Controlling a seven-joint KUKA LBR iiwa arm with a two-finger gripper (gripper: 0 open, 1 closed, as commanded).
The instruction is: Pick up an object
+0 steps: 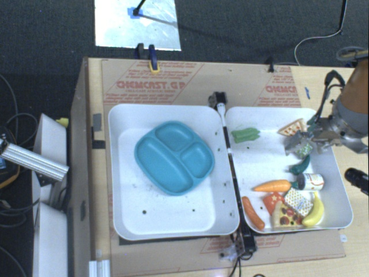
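While the fingers [301,145] hang low over the right bin [259,172] at its 2 o'clock side, whether they are apart or together cannot be told; a grey-green object [304,150] sits right at them. Just at their 11 o'clock lies a pizza slice [292,127]. Toward 6 o'clock crowd a carrot [272,186], small bottle [311,181] and banana [315,211]. A green piece [245,134] lies at 9 o'clock. The left bin [132,212] holds a blue divided plate [174,156]. Cardboard [173,82] on the tabletop reads "CHEMCAST GP"

One fixed camera looks down aslant on both bins [173,111]
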